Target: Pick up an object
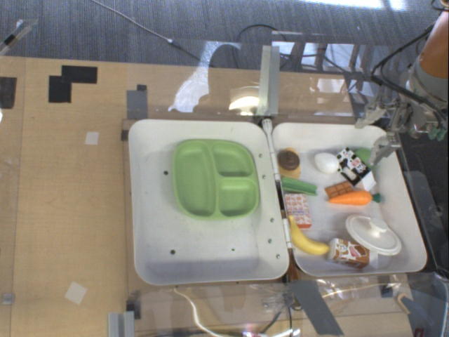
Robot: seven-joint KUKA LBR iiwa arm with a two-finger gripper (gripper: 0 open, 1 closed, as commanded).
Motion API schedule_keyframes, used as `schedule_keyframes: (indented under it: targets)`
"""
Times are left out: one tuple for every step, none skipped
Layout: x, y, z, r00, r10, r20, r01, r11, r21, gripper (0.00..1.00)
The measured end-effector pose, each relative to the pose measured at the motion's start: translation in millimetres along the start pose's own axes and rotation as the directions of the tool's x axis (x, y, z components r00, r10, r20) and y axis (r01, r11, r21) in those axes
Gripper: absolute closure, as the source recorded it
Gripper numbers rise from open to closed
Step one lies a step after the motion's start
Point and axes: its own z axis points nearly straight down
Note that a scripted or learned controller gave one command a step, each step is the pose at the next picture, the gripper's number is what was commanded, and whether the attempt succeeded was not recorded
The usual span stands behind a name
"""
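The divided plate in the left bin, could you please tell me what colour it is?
Light green, seen in the camera view: divided plate.

A pale wood-grain surface point(63, 209) with a matt finish carries two smooth white plastic bins, the left bin point(151, 188) and right bin point(407, 209), each faintly glossy. A green divided tray point(214, 179) of matt plastic lies in the left one. In the right, toy foods show a plastic sheen: a yellow banana point(306, 241), an orange carrot point(349, 198), a glossy white lidded dish point(373, 234). Brushed grey metal brackets point(268, 79) stand behind; ribbed dark carpet point(140, 16) beyond.
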Motion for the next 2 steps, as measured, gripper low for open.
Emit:
schedule_keyframes:
  targets:
    - [-15.5,0.1,132.8,0.999,-0.041,-0.009,0.041,0.999,-0.004,0.0]
    - [39.1,-37.4,170.6,1.0,0.028,0.009,-0.028,1.0,0.0,0.0]
